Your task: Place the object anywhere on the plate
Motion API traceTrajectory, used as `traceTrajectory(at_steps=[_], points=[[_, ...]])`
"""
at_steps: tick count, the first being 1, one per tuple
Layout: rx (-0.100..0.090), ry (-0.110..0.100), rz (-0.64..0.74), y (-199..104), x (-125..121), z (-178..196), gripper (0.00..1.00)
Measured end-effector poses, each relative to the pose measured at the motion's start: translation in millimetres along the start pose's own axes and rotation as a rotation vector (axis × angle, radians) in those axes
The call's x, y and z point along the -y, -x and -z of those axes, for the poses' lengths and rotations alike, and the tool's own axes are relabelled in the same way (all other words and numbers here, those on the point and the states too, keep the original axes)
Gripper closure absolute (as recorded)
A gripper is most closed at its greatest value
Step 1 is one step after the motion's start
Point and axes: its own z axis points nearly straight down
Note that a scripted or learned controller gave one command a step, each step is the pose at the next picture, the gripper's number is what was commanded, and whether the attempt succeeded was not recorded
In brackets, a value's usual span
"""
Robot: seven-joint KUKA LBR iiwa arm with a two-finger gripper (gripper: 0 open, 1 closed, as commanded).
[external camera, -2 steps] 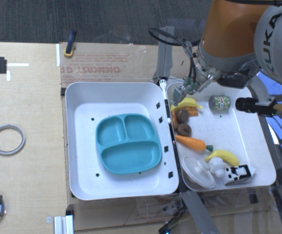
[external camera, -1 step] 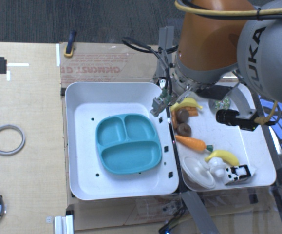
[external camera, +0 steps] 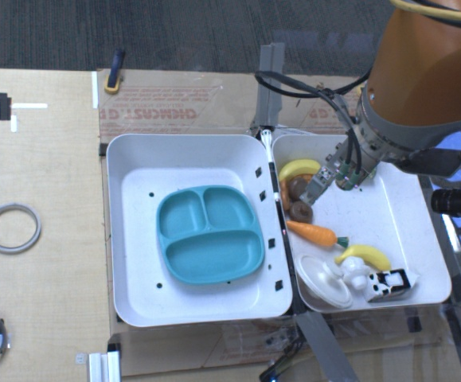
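Over the right bin (external camera: 421, 237), near its far left corner, we see the gripper (external camera: 319, 183) reaching down at a slant from the big orange and grey arm (external camera: 425, 54). How wide it stands we cannot tell, because it blends with the dark things below it, and we see nothing clearly held in it. Just beside its tip lie a brown roundish object (external camera: 298, 198) and, behind that, a yellow banana (external camera: 300, 169); we judge one of these is the thing to be taken. A little nearer to us lies a carrot (external camera: 314, 232) with its long axis running left to right, then a second banana (external camera: 364, 255) and white toys (external camera: 334, 281). From the gripper, the blue plate (external camera: 210, 233) lies to the left, across the wall between the bins, in the middle of the left bin (external camera: 126, 237). So the coming move, in our judgement, must lift first and then travel leftward over that wall.
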Motion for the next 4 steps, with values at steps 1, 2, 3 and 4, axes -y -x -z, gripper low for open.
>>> traceTrajectory(at_steps=[1, 2, 3, 4], points=[[-0.001, 0.000, 0.057, 59.9, -81.0, -105.9, 1.00], [-0.001, 0.000, 0.016, 11.2, -78.2, -88.5, 1.00], [0.000, 0.001, 0.069, -12.2, -84.2, -57.4, 1.00], [-0.001, -0.001, -0.006, -91.7, -83.7, -44.6, 1.00]])
